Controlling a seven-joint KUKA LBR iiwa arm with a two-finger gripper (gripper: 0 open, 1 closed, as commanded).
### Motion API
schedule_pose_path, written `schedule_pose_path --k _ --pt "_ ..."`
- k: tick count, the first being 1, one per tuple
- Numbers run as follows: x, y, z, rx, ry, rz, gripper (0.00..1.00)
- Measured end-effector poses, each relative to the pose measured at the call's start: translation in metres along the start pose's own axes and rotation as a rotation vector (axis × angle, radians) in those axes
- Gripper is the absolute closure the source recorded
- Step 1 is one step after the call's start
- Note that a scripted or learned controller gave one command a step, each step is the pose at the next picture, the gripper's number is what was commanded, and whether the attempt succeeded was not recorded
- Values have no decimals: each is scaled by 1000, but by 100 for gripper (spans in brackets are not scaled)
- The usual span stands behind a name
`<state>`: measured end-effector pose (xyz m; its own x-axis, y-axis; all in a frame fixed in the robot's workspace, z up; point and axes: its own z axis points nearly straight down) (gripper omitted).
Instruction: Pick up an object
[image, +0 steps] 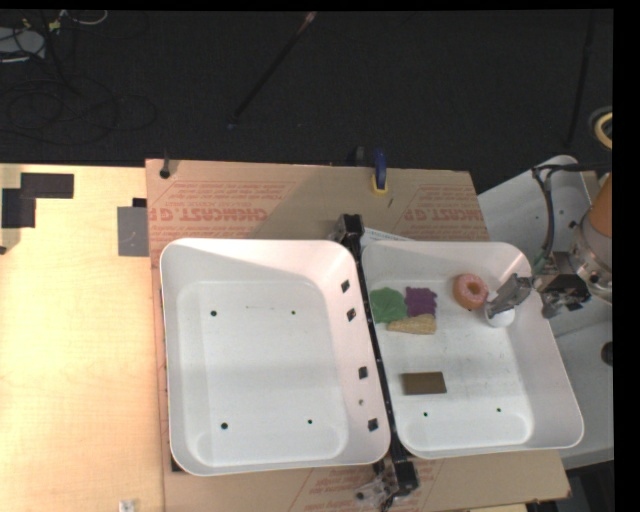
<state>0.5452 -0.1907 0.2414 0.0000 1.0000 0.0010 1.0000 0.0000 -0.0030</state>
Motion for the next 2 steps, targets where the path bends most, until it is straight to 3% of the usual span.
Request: schedule_pose_path --k 1,2 --pt "44 -3 -197 -20 -4 -6 0" --pt "43 -4 -196 0 -2 -5 100"
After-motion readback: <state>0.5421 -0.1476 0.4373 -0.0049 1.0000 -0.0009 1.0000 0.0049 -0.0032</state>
